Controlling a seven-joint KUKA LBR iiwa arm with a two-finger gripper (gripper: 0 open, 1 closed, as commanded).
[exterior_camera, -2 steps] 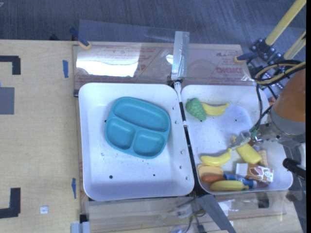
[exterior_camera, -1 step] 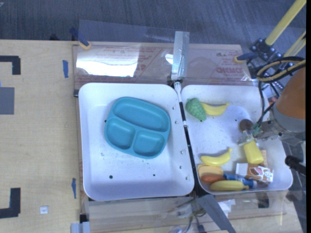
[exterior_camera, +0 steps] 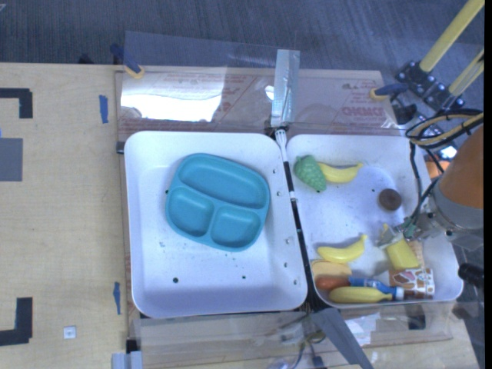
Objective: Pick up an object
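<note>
Camera view: curved yellow banana [exterior_camera: 343,250] lies in right bin [exterior_camera: 347,206].

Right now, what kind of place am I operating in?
Probably a robot lab's grasping test bench, not a kitchen: two white bins, the left bin holding a blue divided plate, the right bin toy food like a yellow banana, blue tape markers on the bench.
</note>
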